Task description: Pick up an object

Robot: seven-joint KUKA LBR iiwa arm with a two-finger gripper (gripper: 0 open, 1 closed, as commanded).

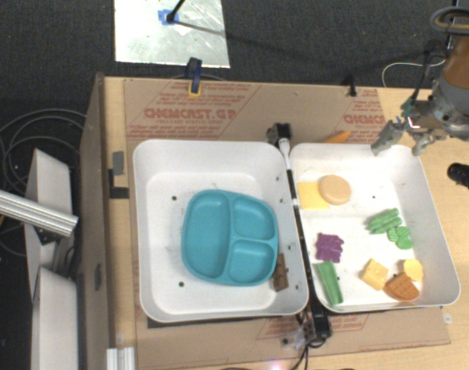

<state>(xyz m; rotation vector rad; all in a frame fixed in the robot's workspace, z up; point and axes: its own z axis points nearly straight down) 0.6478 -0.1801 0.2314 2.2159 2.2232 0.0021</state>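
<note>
My gripper hangs over the far right corner of the right bin, its two fingers spread apart and open with nothing between them. Below it in the bin lie a tan round bun on a yellow slab, a purple piece, a green stick, a green pod bunch, a yellow cube and an orange waffle piece. All of these lie nearer the camera than the gripper.
The left bin holds a teal divided plate, with a brown piece by its right wall. An orange piece rests just beyond the right bin's far rim. Cables run near the arm at top right.
</note>
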